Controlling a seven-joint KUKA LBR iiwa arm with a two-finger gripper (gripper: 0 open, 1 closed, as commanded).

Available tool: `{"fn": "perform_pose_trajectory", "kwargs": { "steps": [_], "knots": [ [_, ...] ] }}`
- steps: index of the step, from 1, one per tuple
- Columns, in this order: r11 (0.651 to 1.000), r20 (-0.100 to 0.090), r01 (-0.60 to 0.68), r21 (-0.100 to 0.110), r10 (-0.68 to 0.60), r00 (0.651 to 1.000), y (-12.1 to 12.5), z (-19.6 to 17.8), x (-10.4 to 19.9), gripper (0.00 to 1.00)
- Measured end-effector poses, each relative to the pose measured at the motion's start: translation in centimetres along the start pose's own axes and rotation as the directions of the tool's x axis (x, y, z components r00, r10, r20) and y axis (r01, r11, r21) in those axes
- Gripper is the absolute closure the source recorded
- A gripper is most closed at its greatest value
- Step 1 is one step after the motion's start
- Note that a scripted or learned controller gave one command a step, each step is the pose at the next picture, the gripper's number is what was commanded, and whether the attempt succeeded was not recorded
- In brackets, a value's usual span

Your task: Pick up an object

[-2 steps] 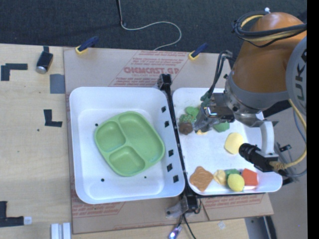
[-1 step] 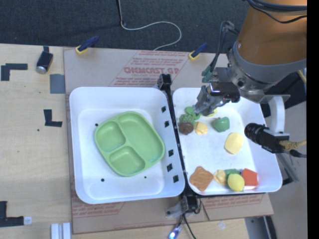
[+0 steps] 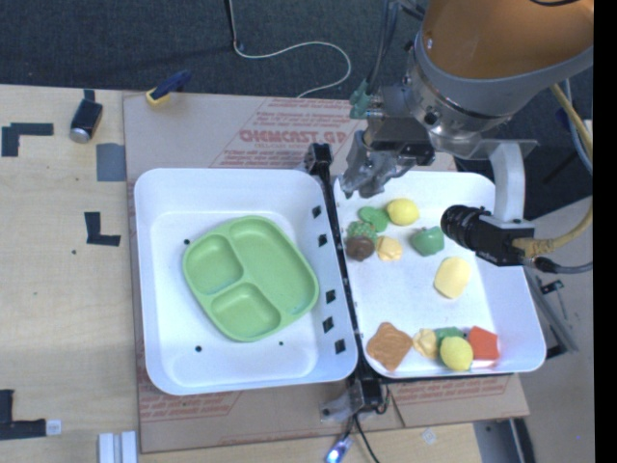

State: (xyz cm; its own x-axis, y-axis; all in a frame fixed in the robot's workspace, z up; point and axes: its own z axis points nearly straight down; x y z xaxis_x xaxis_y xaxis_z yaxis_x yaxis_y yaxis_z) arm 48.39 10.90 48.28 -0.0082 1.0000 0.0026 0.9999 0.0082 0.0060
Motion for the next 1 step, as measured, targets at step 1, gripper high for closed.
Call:
{"fn": "perform_pose_trajectory", "kwargs": {
  "steps": [1],
  "knots": [
    [1.0,0.004,-0.005,0.007,0.005,1.0,0.01,-0.66,-0.32,1.0]
  ]
}}
